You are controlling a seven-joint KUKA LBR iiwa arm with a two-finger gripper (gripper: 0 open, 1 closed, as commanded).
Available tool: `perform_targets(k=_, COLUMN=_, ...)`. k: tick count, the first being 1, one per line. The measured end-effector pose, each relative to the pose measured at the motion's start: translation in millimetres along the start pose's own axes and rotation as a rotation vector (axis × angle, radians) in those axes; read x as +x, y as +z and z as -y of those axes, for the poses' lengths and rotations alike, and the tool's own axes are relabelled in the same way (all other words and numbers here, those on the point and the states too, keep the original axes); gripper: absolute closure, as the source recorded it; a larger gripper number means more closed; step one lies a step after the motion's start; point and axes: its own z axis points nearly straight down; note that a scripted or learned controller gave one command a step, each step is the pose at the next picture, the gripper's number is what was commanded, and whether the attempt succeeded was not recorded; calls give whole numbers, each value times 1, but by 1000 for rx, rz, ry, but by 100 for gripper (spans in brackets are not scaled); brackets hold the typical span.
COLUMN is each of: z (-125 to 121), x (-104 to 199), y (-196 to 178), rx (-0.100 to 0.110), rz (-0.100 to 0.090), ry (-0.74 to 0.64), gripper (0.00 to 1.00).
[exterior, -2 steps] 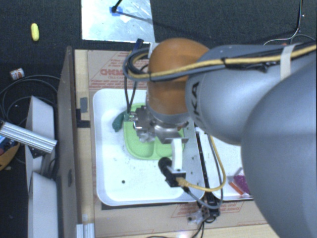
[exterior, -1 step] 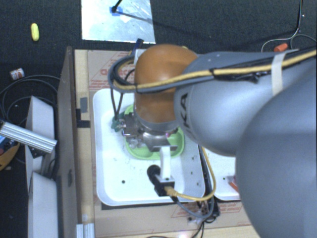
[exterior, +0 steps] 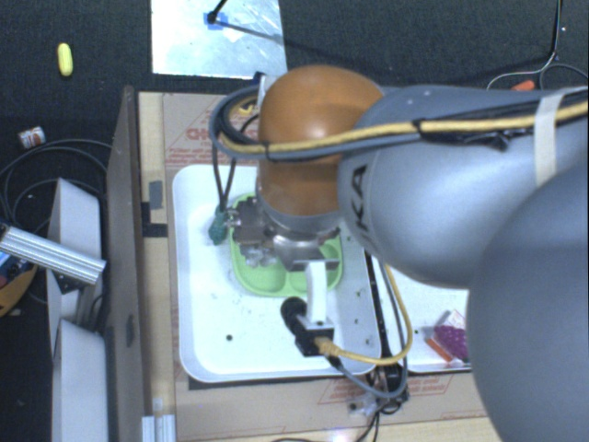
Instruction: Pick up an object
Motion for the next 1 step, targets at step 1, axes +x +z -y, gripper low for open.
perform_targets(k=1, z=7, x=-27, y=-4, rx=3, rz=2, ry=4, gripper=100)
